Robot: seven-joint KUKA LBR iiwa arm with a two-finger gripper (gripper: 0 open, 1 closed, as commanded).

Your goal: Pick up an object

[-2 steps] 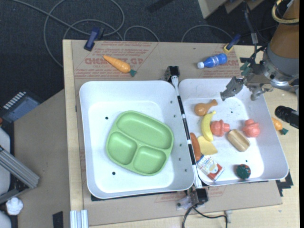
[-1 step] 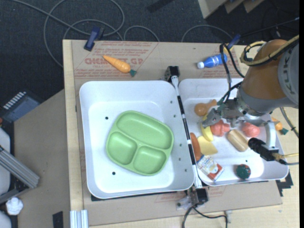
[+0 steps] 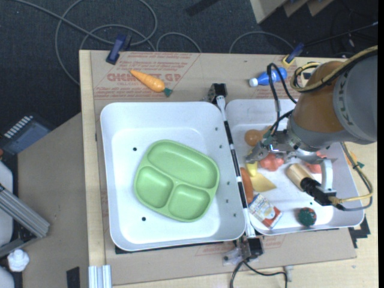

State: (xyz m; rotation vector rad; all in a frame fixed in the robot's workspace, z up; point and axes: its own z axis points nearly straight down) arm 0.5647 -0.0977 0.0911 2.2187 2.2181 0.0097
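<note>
Two white bins side by side | left bin (image 3: 114, 161): green divided tray (image 3: 176, 180) | right bin (image 3: 252, 110): small items, yellow wedge (image 3: 259, 182), red-white packet (image 3: 264, 211), dark green ball (image 3: 308, 217), orange piece (image 3: 253, 137) | gripper (image 3: 264, 153) low over red item (image 3: 273, 162) near bin's left side | grip state: cannot tell | toy carrot (image 3: 149, 81) on bench behind left bin

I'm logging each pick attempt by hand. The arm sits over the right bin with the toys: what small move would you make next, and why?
Probably a short straight descent. The end effector hovers low over the pile in the right bin, just above a reddish toy and next to a yellow wedge. Nothing visibly sits between the fingers, so I would lower onto the reddish toy before closing.
</note>
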